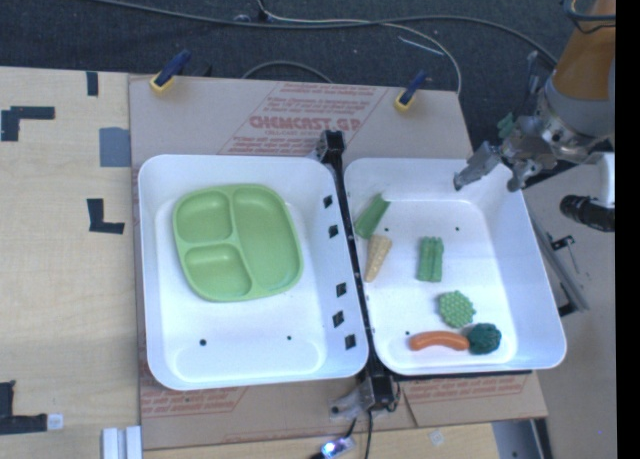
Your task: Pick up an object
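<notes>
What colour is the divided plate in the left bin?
Light green. The divided plate shows plainly in the camera view, lying in the left bin.

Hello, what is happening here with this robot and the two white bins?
A grey robot arm reaches in from the right; its gripper hovers open over the right bin's far corner, holding nothing. That bin holds toy food: a green pod, corn, a green stalk, a bumpy green piece, a sausage and broccoli. The left bin holds a green divided plate.

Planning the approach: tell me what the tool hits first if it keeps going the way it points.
The tool points down-left over the right bin's upper right corner. Straight on, it likely meets bare bin floor first, before the green pod; depth is unclear.
</notes>
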Controlling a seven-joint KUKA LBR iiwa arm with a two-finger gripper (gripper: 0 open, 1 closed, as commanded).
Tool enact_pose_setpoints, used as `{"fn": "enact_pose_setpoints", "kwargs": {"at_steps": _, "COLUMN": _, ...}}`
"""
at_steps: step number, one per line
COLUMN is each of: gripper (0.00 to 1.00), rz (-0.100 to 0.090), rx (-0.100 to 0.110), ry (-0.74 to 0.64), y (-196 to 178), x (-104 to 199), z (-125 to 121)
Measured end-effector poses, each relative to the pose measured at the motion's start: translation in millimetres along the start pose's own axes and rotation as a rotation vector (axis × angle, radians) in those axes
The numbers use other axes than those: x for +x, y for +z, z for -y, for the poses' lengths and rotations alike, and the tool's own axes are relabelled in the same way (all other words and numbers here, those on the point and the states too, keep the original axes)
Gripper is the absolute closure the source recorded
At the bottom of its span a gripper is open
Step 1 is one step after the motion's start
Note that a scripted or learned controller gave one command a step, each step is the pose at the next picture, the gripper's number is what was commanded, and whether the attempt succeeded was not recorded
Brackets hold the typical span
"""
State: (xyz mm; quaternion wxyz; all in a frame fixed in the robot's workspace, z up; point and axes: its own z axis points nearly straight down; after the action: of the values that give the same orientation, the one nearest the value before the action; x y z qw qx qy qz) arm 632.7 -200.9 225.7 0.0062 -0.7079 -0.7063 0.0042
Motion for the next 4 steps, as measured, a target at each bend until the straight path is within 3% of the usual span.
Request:
{"fn": "enact_pose_setpoints", "kwargs": {"at_steps": 1, "gripper": 0.00, "rz": 0.003, "rx": -0.013, "ry": -0.004, "y": -8.5, "x": 0.6, "z": -2.7}}
{"fn": "enact_pose_setpoints", "kwargs": {"at_steps": 4, "gripper": 0.00, "rz": 0.005, "rx": -0.014, "ry": -0.005, "y": 142.3, "x": -7.6, "z": -9.2}}
